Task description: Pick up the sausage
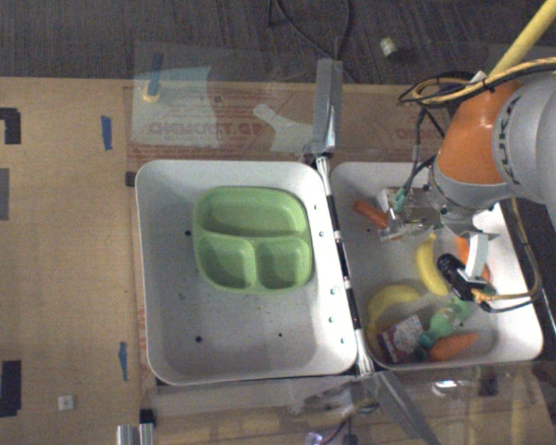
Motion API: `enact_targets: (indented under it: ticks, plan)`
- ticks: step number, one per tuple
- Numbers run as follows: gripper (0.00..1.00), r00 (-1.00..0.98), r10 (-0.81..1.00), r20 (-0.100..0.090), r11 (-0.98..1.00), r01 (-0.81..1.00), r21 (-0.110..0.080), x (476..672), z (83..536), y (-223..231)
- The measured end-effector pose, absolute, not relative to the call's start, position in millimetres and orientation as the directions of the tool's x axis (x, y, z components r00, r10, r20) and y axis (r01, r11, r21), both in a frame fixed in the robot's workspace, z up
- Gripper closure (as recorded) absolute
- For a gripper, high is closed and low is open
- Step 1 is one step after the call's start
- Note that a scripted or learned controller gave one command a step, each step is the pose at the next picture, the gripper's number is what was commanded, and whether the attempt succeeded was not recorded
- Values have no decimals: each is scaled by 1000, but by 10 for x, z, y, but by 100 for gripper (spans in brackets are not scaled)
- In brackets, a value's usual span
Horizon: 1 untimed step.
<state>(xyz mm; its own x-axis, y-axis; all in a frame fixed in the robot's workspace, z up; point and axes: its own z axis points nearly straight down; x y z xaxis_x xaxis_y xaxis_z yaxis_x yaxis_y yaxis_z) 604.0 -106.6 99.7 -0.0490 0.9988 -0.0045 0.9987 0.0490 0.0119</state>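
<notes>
1. Nearest, a carrot [452, 345] and a packet [406, 334] lie at the right bin's [528, 341] front.
2. Behind them, a banana [431, 267].
3. Farther, the pincer [403, 225] hovers beside the sausage [371, 214]; whether it's apart or together, I cannot tell.
4. Leftward, a green divided plate [253, 238].

You see: tan wooden table [56, 276] with blue tape strips [107, 133] and black corner marks [4, 124]; dark grey carpet floor [120, 17] beyond; black cable [310, 12] looped there.
</notes>
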Motion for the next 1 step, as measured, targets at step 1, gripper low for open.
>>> enact_targets:
  ticks: [1]
  plan:
    - [100,-137,991,-1,137,991,3,6494,1860,-353]
